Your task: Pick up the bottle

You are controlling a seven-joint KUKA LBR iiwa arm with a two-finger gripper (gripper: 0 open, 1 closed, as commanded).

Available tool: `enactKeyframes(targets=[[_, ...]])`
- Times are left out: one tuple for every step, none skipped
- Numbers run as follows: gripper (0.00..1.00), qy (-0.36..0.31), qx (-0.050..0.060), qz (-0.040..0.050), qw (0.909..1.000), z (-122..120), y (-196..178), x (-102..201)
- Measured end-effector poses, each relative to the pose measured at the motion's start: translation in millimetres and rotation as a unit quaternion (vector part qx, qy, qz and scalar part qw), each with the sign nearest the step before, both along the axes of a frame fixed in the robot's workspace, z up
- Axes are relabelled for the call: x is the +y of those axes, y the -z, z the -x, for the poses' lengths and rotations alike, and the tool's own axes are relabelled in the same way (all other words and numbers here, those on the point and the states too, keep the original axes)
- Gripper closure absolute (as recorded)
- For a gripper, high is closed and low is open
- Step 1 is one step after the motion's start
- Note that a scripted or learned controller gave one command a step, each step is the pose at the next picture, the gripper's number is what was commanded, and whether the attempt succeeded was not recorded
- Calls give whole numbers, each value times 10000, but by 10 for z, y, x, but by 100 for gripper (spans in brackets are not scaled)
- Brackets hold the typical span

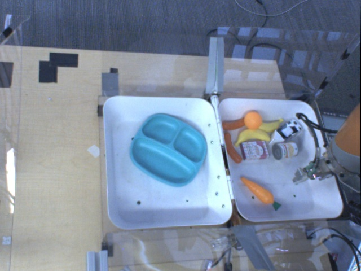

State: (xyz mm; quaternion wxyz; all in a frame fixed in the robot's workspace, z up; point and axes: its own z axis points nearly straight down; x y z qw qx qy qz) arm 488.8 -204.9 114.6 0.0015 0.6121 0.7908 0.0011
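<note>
A: Nearest the camera, a carrot [258,191] is noted on the floor of the right bin [293,210]. Where is the bottle logged?

B: The bottle [285,150] is recorded on its side in the same bin, just beside a pink carton [254,150], long axis roughly left-right.

A: And the gripper [307,174]?

B: It is seen near the bin's right wall; the bottle lies up-left of it, close by. Nothing is seen held; open or closed cannot be determined.

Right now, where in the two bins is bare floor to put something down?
Left bin: bare margins all around the blue divided plate. Right bin: bare strip along the near wall, right of the carrot. Crowded around the banana, orange and bottle.
</note>
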Motion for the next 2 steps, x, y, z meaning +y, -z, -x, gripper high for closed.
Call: enactKeyframes(targets=[[100,230,-15,10,9997,-2,-571,59],[0,233,-13,9,9997,0,-569,58]])
